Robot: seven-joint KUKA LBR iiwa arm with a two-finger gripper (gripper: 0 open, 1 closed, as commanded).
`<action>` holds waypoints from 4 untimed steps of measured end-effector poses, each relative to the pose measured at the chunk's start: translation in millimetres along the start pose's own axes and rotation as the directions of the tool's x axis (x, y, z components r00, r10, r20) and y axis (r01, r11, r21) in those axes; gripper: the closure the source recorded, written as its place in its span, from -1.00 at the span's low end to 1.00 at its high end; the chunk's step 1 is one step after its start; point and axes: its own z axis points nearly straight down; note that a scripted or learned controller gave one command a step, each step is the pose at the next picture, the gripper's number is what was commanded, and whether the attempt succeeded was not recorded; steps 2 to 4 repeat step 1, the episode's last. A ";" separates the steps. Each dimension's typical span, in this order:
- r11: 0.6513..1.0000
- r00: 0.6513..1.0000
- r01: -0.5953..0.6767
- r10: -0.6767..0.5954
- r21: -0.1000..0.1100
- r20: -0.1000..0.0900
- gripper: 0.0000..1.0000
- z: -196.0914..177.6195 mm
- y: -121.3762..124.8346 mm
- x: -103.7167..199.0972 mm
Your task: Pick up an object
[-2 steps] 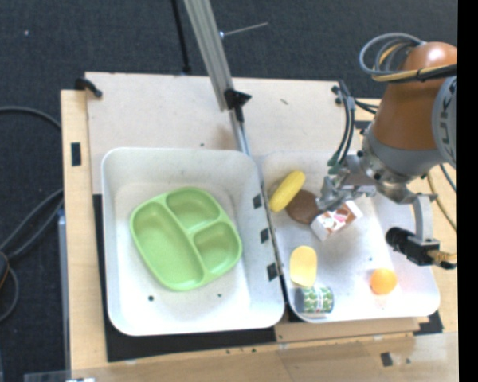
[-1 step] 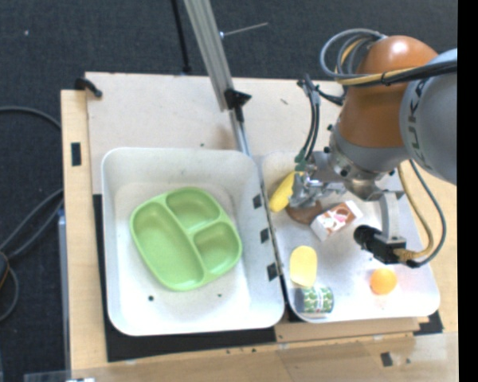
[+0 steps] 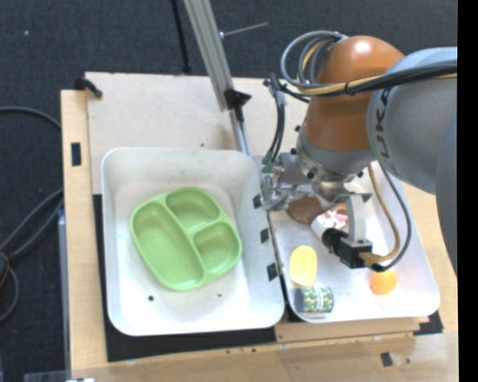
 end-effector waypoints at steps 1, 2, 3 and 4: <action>1.000 1.000 -0.002 0.002 0.004 0.002 1.00 19.2 4.4 48.8; 1.000 1.000 -0.002 0.002 0.004 0.002 1.00 19.2 4.4 48.8; 1.000 1.000 -0.002 0.002 0.004 0.002 1.00 19.2 4.4 48.8; 1.000 1.000 -0.002 0.002 0.004 0.002 1.00 19.2 4.4 48.8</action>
